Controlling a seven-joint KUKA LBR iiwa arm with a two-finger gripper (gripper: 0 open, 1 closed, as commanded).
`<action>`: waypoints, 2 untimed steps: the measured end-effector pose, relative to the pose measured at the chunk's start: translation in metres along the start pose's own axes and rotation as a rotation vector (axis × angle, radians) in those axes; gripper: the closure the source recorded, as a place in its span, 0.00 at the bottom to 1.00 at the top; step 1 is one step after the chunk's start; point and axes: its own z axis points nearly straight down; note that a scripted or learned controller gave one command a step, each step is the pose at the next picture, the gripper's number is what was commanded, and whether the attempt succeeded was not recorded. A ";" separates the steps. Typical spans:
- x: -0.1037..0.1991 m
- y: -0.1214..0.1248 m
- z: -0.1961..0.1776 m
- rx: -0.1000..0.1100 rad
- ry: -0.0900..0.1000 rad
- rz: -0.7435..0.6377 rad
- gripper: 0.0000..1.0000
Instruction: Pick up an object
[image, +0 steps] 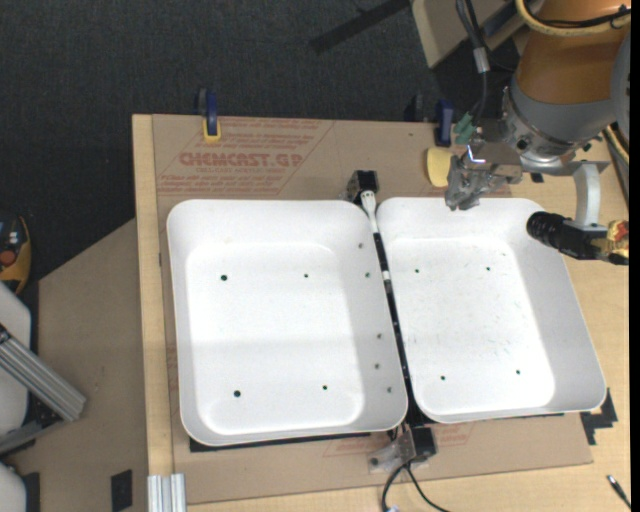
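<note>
My gripper (464, 193) hangs over the far rim of the right bin (560, 330), near its back left corner, below the grey wrist and orange band. A small pale yellow object (436, 165) lies on the brown board just behind that rim, close to the gripper's left side. I see nothing held under the gripper. The left bin (190, 300) sits beside the right one, and both show bare white floors with a few dark dots.
A black clip (361, 185) and a thin strip join the bins at the middle. A black cylinder on a bracket (556, 231) sits at the right bin's far right rim. Blue clamps (208, 104) hold the board's back edge.
</note>
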 end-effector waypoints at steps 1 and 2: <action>0.012 -0.010 -0.002 0.000 0.000 0.000 1.00; -0.005 -0.025 -0.012 -0.001 -0.001 0.002 1.00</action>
